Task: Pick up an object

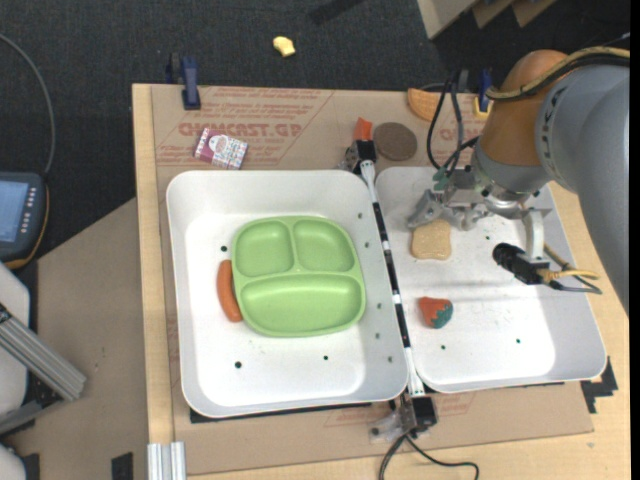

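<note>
Spanning the bench (300, 118) in the camera view are two shallow white bins, side by side and meeting along one shared edge.

Left bin (200, 368) — one green divided plate (298, 276) with three compartments, lying flat near the middle. One orange-red sausage-shaped piece (229, 290) lies against the plate's left rim.

Right bin (500, 368) — one tan slice (432, 242), bread-like, lies flat towards the far left corner. One small red piece with a teal end (435, 311) sits nearer the camera than the slice and apart from it.

Arm (560, 118): grey with an orange band, reaching in from the right over the far side of the right bin.

Gripper (445, 218): low over the far edge of the tan slice, fingers (422, 213) spread apart and released, with nothing between them. Whether the tips touch the slice cannot be told.

Bench outside the bins:
- one small pink packet (220, 148) beyond the left bin
- one blue clamp (185, 80) at the far left edge
- one brown disc (395, 141) beyond the line where the bins meet
- one small orange item (362, 128) just beside the disc

Dark floor beyond the bench: one yellow scrap (285, 45).
</note>
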Robot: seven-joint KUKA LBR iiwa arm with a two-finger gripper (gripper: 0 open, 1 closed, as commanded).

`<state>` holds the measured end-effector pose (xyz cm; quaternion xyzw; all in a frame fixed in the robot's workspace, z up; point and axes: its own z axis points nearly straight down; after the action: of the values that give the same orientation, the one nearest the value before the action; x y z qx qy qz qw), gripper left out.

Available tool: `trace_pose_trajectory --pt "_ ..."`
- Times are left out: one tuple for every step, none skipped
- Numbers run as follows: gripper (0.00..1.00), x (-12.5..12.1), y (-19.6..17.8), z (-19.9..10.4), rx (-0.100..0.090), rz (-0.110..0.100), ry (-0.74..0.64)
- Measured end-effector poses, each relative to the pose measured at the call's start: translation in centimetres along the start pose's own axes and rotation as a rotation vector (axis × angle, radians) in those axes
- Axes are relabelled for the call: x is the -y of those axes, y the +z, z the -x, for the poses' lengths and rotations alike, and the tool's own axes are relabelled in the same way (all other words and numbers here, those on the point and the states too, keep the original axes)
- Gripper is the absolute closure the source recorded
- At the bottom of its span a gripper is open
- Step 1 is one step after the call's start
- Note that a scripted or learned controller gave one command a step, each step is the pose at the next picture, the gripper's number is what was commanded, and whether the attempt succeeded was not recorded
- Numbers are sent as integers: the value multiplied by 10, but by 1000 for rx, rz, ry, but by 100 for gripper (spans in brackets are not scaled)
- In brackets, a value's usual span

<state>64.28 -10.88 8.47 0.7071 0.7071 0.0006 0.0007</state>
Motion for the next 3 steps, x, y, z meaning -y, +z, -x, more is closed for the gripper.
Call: trace_pose_trajectory --pt "0 -11 0 2 0 2 -2" --pt "0 2 0 -11 -1 -5 -1" --pt "0 5 0 -18 0 -3 -1"
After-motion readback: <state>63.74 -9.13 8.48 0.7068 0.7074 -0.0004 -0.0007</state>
